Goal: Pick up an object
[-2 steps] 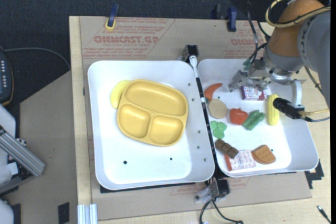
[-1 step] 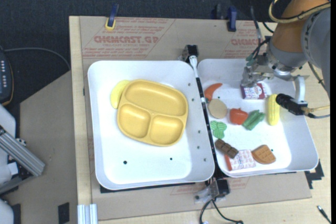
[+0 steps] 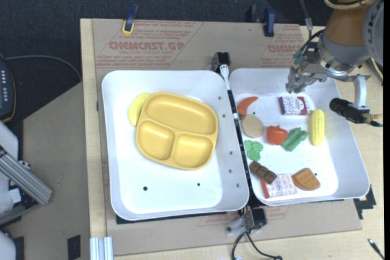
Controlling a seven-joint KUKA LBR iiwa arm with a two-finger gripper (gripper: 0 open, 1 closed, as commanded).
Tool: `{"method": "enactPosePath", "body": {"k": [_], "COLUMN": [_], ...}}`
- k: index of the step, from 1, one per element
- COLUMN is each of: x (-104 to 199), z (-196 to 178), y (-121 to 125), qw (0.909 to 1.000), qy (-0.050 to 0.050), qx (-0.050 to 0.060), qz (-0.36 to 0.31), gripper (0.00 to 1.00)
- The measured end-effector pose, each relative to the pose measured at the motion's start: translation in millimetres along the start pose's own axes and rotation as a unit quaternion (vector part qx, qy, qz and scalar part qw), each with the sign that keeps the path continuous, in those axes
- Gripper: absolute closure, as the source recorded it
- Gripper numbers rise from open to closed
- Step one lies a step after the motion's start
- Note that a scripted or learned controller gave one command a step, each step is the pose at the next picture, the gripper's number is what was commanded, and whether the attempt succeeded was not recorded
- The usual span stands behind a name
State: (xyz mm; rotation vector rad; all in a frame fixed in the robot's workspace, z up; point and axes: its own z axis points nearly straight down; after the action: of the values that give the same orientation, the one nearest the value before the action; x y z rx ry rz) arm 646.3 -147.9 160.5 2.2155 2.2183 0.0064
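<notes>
My gripper (image 3: 297, 83) hangs over the far part of the right bin (image 3: 353, 162), just above and left of a small red and white packet (image 3: 293, 105). Nothing shows between its fingers. Below it lie a corn cob (image 3: 317, 126), a red pepper (image 3: 276, 134), a green vegetable (image 3: 295, 139), a beige round piece (image 3: 252, 126), an orange-red curved piece (image 3: 246, 105), a green leafy piece (image 3: 253, 148), a brown bar (image 3: 262, 172), a second red and white packet (image 3: 281, 185) and a brown bread piece (image 3: 306, 179).
The left bin (image 3: 122, 179) holds a yellow divided tray (image 3: 177, 130) with a yellow banana-like piece (image 3: 136, 108) at its left edge. A black divider (image 3: 234, 125) runs between the bins. Blue and yellow clamps hold the far bench edge.
</notes>
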Motion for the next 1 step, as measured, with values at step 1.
{"method": "enactPosePath", "body": {"k": [1], "x": [-8.2], "z": [-58.4], "y": [8.0], "qw": [1.0], "qy": [-0.001], "qx": [-0.001], "qz": [0.0], "gripper": [1.0]}}
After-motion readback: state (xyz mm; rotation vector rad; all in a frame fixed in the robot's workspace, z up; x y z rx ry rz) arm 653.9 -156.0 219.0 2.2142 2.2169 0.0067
